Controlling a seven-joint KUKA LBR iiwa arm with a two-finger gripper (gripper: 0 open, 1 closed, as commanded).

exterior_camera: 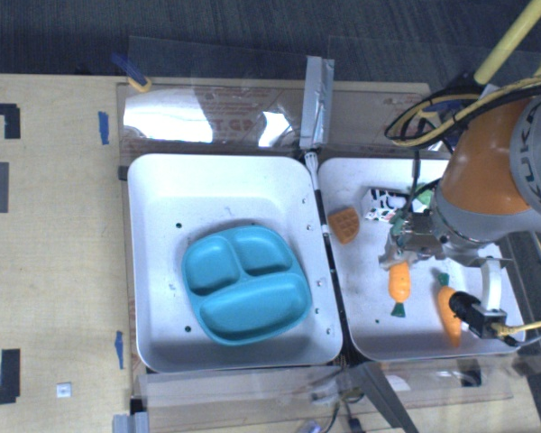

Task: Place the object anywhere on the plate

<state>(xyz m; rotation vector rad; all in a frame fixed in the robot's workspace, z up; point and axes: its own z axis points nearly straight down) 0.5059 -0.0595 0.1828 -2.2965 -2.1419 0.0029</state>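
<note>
Blue and three-sectioned, the plate (245, 284) lies in the left bin (153, 188). The right bin (361, 327) holds a toy carrot (399, 284) near its middle, a second carrot (449, 314) nearer the right edge, a brown piece (344, 225) at the left wall and a black-and-white toy (383, 206) farther back. The gripper (413, 242) hangs just above the first carrot; whether its fingers are apart or together cannot be told. The carrot looks light, hard and smooth, so it is best pinched across its thick orange middle.

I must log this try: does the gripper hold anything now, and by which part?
It cannot be told. The gripper is low in the right bin, just above the small carrot, but the arm hides whether anything is between its tips.
</note>
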